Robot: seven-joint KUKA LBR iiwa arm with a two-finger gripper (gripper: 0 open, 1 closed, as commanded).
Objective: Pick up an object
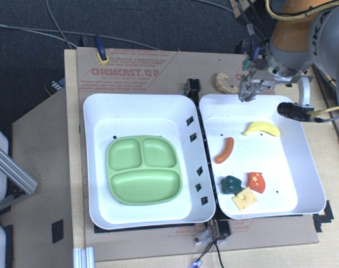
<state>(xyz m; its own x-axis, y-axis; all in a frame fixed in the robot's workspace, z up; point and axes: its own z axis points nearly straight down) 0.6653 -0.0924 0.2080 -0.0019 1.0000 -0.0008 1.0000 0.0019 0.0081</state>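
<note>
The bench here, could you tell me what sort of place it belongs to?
Probably a robotics lab: a robot arm reaches over two white bins, toy food such as a banana lies inside, and cables trail across the floor.

Two bins sit side by side on the bench: the left bin holds a divided tray. In the right bin, a banana lies far right, a sausage left of it, and nearer lie a dark lump, a strawberry and a cheese piece. The gripper hangs over that bin's far edge.
</note>
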